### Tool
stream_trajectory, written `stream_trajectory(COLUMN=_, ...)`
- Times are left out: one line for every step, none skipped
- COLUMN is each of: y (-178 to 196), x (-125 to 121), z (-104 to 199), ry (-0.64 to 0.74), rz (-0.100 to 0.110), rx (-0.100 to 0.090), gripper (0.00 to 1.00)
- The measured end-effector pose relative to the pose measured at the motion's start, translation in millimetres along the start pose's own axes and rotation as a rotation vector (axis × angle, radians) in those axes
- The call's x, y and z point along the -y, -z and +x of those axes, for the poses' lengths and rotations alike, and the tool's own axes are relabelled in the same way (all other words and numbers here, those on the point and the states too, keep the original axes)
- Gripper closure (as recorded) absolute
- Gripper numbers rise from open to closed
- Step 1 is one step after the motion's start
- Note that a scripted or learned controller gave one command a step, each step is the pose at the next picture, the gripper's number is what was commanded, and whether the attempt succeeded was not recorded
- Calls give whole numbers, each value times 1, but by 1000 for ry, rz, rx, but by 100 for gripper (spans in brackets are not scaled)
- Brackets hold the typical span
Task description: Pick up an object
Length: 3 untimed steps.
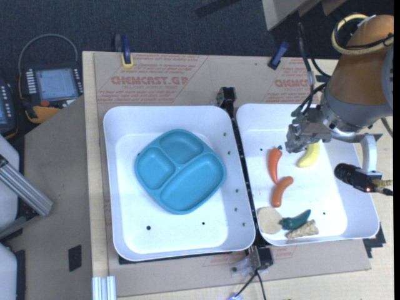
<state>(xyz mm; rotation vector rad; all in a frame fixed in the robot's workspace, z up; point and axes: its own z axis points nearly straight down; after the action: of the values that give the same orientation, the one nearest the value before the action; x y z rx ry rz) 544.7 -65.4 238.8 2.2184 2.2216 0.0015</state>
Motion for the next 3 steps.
stream_trajectory(y=-1, x=-38, z=52, ry=5, rz=-2, rx=-1, gripper=100)
stream_trajectory(y=-16, x=-71, z=99, ry=4, rz=-1, rx=-1, gripper=100)
stream_trajectory(y=-7, x=-101, z=148, ry=4, rz=-3, rx=-2, gripper=100)
